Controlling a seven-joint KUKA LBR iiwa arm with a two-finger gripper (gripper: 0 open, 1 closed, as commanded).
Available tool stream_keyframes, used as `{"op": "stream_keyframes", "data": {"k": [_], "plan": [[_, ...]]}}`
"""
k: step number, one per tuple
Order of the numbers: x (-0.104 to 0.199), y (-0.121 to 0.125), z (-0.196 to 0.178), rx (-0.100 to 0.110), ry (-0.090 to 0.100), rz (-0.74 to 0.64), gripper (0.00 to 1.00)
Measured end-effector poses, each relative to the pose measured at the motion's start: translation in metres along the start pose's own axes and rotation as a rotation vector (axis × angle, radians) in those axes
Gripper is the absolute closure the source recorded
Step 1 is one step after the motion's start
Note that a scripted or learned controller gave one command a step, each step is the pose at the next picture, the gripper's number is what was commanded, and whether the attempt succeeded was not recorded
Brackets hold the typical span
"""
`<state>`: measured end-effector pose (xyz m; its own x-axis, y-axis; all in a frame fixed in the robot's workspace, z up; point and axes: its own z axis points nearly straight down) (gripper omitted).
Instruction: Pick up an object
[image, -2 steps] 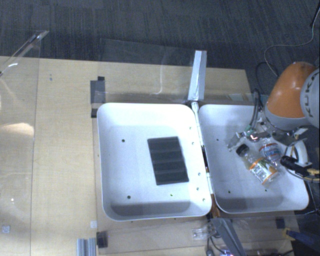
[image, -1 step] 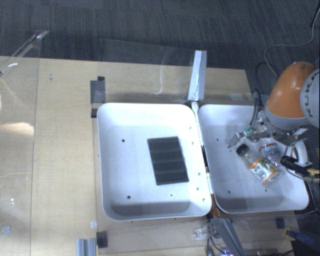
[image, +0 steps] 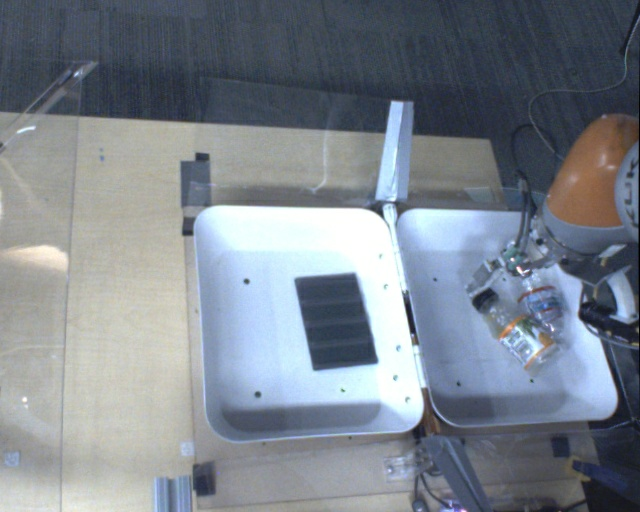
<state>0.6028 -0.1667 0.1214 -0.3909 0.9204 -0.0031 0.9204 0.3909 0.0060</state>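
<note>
A small clear packet (image: 527, 335) with orange and green print lies in the right bin (image: 450, 395), toward that bin's right half and a little below its middle. It rests flat on the white floor, tilted so that its long side runs from upper left to lower right. Its wrapper looks crinkled, and the print on it is too small to read.

The gripper (image: 497, 280) sits just up and to the left of the packet, low over the same bin. Its metal and black parts point down and to the left, away from the arm's wrist. The near end of the packet lies just beside the gripper's tip, and whether the two touch cannot be told. Nothing can be seen between the fingers, and whether they are spread or closed cannot be told from this angle.

The arm (image: 590, 190) comes in from the right, its orange band above the bin's upper right corner and its grey wrist over the bin's right rim.

The left bin (image: 225, 300) stands just beside the right one, their rims meeting along the middle. A dark ribbed rectangular pad (image: 336, 320) lies flat near its centre, slightly turned, well apart from the gripper and the packet. Both bins rest on a pale wooden bench (image: 100, 330).
</note>
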Motion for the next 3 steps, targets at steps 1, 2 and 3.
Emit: {"op": "stream_keyframes", "data": {"k": [1, 2, 3], "plan": [[0.001, 0.008, 0.019, -0.002, -0.001, -0.119, 0.00], [0.013, 0.013, -0.011, -0.001, -0.001, -0.230, 0.00], [0.001, 0.004, 0.003, -0.002, -0.001, -0.430, 0.00]]}}
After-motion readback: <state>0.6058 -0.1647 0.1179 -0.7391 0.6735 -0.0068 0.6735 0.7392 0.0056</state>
